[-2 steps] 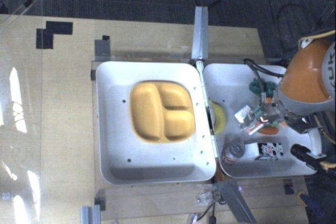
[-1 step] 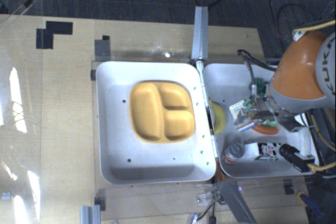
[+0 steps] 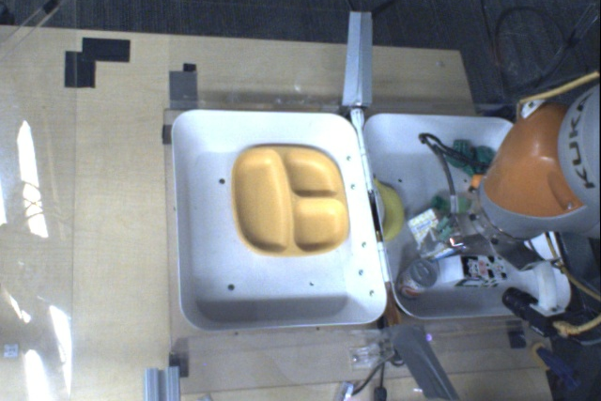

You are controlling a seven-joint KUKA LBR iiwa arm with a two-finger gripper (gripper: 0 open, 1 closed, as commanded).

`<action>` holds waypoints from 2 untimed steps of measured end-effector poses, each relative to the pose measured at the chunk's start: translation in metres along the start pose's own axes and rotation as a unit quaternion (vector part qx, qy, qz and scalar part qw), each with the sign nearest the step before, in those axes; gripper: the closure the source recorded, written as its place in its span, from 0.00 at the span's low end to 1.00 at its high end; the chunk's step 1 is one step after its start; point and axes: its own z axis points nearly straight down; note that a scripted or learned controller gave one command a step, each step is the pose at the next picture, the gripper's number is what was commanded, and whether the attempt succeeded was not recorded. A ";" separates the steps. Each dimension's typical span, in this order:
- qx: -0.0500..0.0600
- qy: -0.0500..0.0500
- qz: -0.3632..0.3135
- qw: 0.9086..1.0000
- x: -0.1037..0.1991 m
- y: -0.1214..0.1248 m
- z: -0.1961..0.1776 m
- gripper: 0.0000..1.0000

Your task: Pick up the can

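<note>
The can [image 3: 422,273] shows a grey round end at the near left corner of the right bin [image 3: 404,141]. A pale labelled body seems to run to its right, so it may be lying on its side. My gripper [image 3: 457,238] hangs low over the bin's near part, just above and right of the can's grey end. The orange wrist band [image 3: 533,172] and the arm cover much of the bin's right side. Clutter and shadow hide the fingertips, and I see nothing clearly between them.
The left bin [image 3: 202,277] holds a yellow divided tray [image 3: 289,200]. In the right bin, a yellow rounded thing [image 3: 391,208] lies against the left wall, beside a green and white packet [image 3: 424,223]. A green item [image 3: 471,151] and a black cord [image 3: 435,146] lie at the back.
</note>
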 end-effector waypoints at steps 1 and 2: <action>-0.001 -0.001 0.057 0.998 0.029 0.069 -0.095 1.00; 0.000 -0.001 0.140 0.990 0.002 0.071 -0.079 1.00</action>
